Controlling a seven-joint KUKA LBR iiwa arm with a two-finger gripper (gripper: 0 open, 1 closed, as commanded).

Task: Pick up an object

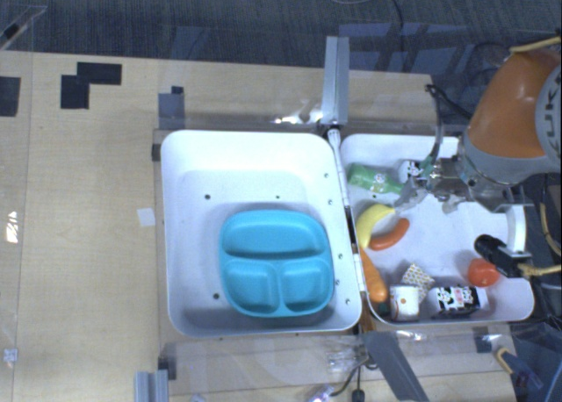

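Over the right bin (523, 302), the gripper (420, 184) hovers near the green packet (373, 181); approach step, descent needed; jaws' state indeterminable.

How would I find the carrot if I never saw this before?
Look at the right white bin, the one crowded with toy food. Go to its left wall, then down toward the near corner, below the yellow banana. The carrot lies along that wall: long, thin and plain orange, unlike the redder sausage lying on the banana.
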